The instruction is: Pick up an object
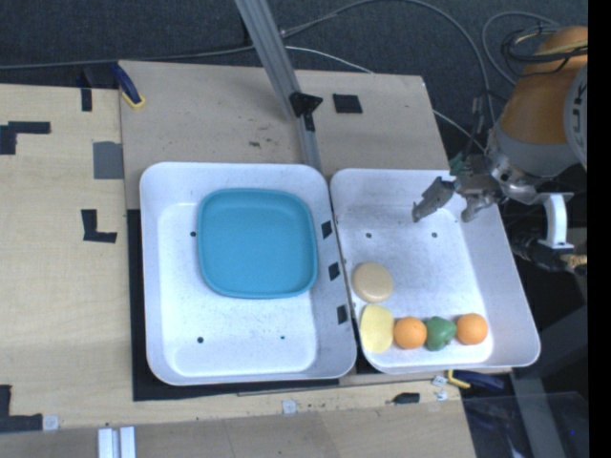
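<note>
Camera view. Gripper point(449, 205): over the far right part of the right bin point(506, 284), jaws spread, nothing between them; wrist partly cut off at the frame edge. Right bin, near row: beige round piece point(371, 281), yellow piece point(376, 329) with long axis near-to-far, orange ball point(410, 333), green piece point(439, 332) of unclear shape, second orange ball point(471, 328). Left bin point(162, 284): blue plate point(256, 242).

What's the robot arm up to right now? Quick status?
Gripper open, above right bin, holding nothing. Food items along near edge: beige round, two oranges. Nothing in the way.
</note>
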You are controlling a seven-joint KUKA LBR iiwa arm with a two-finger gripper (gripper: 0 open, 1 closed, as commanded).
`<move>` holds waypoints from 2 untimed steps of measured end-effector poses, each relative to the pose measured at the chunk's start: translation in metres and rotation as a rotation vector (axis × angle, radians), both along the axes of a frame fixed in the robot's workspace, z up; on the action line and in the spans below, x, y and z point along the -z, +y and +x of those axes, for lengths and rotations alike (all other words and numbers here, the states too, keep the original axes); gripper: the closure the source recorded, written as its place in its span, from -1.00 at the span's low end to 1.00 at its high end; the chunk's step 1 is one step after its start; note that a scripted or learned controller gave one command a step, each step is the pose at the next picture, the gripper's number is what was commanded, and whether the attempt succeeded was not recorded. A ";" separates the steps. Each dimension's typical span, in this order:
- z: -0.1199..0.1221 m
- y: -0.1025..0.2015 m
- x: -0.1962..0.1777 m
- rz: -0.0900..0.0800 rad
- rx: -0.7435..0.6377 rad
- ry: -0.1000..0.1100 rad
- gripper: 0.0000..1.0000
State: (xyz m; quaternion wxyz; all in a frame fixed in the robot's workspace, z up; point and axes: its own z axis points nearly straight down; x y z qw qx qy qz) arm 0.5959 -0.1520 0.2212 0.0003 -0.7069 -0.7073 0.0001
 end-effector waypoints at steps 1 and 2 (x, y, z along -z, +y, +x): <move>-0.002 0.001 0.063 0.001 0.000 0.006 -1.00; -0.005 -0.004 0.125 0.001 0.001 0.006 -1.00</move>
